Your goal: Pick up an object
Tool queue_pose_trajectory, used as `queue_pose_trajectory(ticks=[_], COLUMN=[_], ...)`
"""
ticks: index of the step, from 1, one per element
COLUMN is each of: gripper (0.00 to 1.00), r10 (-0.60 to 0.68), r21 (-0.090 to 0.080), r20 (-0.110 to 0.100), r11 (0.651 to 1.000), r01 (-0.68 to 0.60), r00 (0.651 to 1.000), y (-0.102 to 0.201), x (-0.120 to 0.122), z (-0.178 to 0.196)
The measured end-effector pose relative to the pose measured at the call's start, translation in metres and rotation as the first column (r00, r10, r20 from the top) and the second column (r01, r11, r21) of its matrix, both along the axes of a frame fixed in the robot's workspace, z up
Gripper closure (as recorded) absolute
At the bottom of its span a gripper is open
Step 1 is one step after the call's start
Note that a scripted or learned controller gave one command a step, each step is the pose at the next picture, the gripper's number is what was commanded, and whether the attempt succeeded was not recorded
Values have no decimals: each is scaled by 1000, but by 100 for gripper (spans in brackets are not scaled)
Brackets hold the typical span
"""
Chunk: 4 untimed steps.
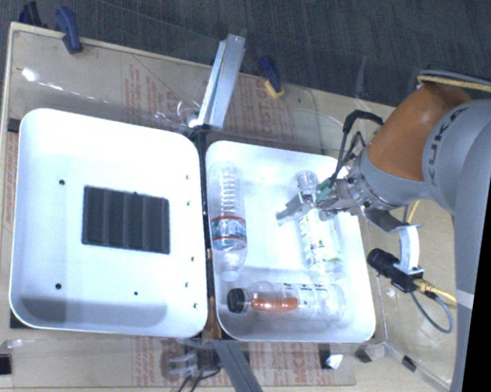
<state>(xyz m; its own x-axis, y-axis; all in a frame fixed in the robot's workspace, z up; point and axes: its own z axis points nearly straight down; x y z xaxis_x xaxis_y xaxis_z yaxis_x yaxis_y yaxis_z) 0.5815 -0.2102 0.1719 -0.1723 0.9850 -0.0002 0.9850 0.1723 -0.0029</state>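
Right bin holds three clear plastic bottles. The tool sits low over the upper end of the bottle on the right side; you can't tell how the tool is set from this angle, too much clutter. A second bottle with a blue label lies along the left wall, and a third with orange contents lies along the near wall. Expect them to be light, slick, rounded, likely to roll or squirt out. Grab across the body mid-length, not the tapered neck. Left bin has a dark panel.

grey arm bent leftward; gripper lowered
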Motion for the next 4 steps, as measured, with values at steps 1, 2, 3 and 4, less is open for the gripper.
queue_pose_trajectory(ticks=[1,2,3,4], gripper=[0,0,0,0], r10=[20,45,63,138], r21=[1,0,1,0], r20=[0,3,-1,2], r11=[1000,999,998,990], r01=[-20,-45,-63,-138], r00=[1000,999,998,990], y=[1,0,1,0], x=[-3,13,-18,-1], z=[-10,-18,-26,-16])
